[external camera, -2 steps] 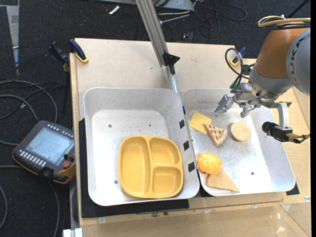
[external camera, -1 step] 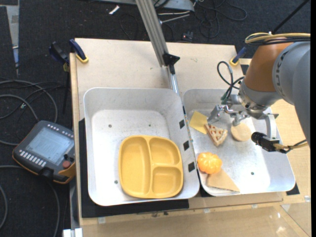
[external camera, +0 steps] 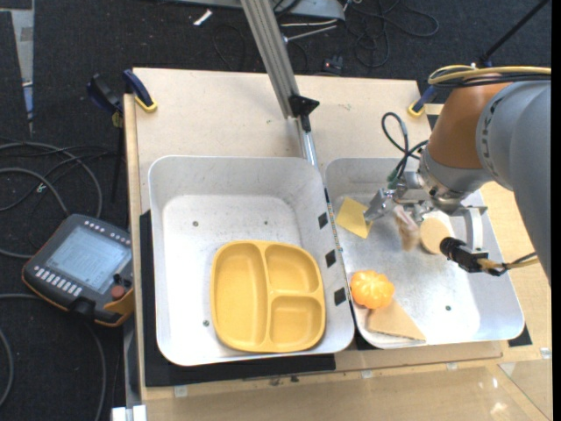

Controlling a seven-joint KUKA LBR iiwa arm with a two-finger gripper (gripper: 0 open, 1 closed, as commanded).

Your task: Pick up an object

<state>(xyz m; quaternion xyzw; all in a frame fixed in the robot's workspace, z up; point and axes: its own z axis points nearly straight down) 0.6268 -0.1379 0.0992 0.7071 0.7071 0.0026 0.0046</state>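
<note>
Gripper [external camera: 399, 210] low in right bin [external camera: 491, 323], beside yellow cheese-like wedge [external camera: 354, 218]; jaw state impossible to tell. Best to centre over wedge, descend straight, close firmly, avoid orange fruit [external camera: 372, 289].

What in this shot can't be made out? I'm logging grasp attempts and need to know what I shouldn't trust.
- Claw, camera view: blurred and crowded by the wrist and cables; open or shut is unclear.
- Pale object beside it: partly covered by the claw and cable; its shape and any contact are unclear.
- Tan wedge: its top corner sits under the orange fruit.
- Arm: cut off by the right edge.
</note>
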